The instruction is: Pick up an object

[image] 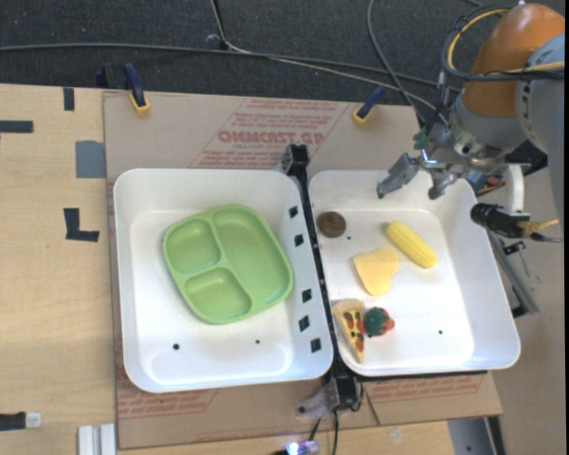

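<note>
Grey arm (512, 74) reaching from right, end effector (415, 183) fingers spread, empty

Even, fairly bright overhead light; the two shallow white plastic bins (133, 282) glare almost featureless, their rims bleached; shadows are short and soft, as beneath the green three-compartment plastic tray (228, 263); the dark cloth behind the desk's far edge stays dim; overall slightly soft and grainy, with small items blurred.

Right bin (474, 344) has bare floor along its right side and far edge; corn cob (411, 244), cheese wedge (376, 270), pizza slice (349, 326), strawberry (377, 321) and brown cookie (332, 223) crowd its middle and left; the green divided tray (227, 263) fills most of the left bin (142, 349).
</note>
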`<state>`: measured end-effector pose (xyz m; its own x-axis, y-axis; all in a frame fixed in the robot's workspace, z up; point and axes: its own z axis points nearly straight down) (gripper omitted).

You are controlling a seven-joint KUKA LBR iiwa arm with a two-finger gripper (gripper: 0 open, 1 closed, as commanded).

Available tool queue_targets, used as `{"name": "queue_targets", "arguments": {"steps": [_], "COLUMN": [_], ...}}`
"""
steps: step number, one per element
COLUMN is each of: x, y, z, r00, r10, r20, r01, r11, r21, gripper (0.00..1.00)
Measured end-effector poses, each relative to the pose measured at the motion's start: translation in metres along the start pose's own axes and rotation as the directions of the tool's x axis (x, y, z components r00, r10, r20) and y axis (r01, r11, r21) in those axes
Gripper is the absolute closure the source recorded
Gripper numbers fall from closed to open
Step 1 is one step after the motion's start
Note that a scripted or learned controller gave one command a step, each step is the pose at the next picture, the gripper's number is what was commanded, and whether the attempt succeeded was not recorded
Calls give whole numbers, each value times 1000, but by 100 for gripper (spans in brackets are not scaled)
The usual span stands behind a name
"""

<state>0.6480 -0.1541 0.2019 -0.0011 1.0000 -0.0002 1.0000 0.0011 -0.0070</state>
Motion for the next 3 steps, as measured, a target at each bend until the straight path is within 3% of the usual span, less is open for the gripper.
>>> {"name": "queue_targets", "arguments": {"steps": [2, 3], "x": [-2, -1], "y": [1, 2], "z": [118, 104], "r00": [1000, 1000], "r10": [-1, -2], "r20": [2, 2], "r01": [1, 2], "r11": [1000, 1000], "r21": [-5, -8], "gripper": [0, 100]}}
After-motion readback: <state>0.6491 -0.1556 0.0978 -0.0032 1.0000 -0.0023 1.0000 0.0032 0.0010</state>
